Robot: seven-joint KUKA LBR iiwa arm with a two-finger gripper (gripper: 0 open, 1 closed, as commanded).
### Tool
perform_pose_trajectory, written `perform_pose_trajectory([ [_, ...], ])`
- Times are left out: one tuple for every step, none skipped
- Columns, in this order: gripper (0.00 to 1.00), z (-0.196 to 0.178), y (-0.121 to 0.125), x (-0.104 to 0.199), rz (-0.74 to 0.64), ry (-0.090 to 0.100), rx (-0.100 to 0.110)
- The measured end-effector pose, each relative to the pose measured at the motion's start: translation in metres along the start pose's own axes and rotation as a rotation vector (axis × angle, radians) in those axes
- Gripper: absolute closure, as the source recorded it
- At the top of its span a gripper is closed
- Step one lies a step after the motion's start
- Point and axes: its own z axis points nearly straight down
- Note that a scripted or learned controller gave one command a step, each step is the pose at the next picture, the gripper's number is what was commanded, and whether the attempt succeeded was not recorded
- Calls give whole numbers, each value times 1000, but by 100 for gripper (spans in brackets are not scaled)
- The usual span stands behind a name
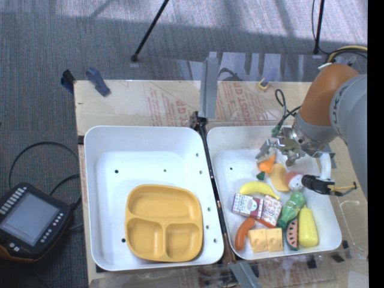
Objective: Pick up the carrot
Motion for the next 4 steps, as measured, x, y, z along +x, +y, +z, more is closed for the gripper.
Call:
perform_pose_trajectory([
  [0,-119,6,-16,-155,-3,-17],
  [0,-1,-3,17,-334,0,-1],
  [100,-12,-2,15,-328,0,-3],
  [0,-12,-2,15,-328,0,-3],
])
